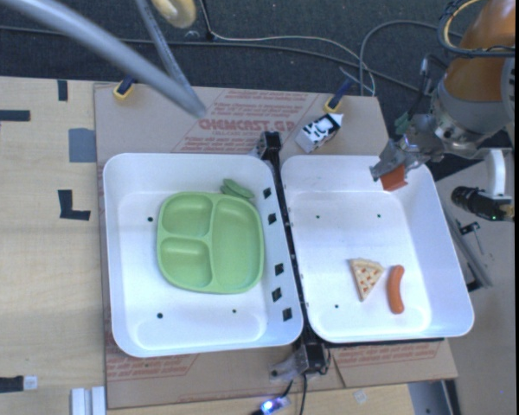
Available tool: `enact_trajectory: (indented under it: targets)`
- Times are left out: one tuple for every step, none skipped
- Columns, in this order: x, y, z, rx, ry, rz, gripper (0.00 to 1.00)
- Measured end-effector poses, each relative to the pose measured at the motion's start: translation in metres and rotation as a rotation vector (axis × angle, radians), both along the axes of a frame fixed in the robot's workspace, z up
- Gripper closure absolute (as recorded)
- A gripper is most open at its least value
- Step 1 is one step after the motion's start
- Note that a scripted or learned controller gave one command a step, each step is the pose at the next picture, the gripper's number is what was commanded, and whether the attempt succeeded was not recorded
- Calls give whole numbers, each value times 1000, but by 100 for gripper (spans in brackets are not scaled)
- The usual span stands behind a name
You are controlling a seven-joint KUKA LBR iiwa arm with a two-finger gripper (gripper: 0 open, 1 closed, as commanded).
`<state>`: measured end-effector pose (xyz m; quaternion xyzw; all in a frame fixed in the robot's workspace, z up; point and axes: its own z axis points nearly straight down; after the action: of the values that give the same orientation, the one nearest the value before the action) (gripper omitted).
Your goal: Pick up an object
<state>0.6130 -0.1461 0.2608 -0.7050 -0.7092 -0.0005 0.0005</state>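
**Gripper at far rim of right bin, orange-red piece between fingers**

I see the gripper (394, 170) over the right bin (445, 232) at its far rim, closed around a small orange-red block (394, 179). A waffle wedge (366, 277) and sausage (396, 289) lie in that bin. The left bin (125, 232) holds a green divided plate (211, 241).

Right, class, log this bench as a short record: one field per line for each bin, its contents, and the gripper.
left bin: holds a green divided plate
right bin: holds a toy pizza slice and a toy sausage, side by side, apart
gripper: over the right bin's far edge, orange-red block at its tip
grip on block: cannot tell
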Motion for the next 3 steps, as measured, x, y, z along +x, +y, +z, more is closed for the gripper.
enact_trajectory:
  targets:
    - [-7,51,1,-2,1,-1,100]
    - [-15,104,-10,0,3,0,100]
    - [-15,152,-8,-1,1,0,100]
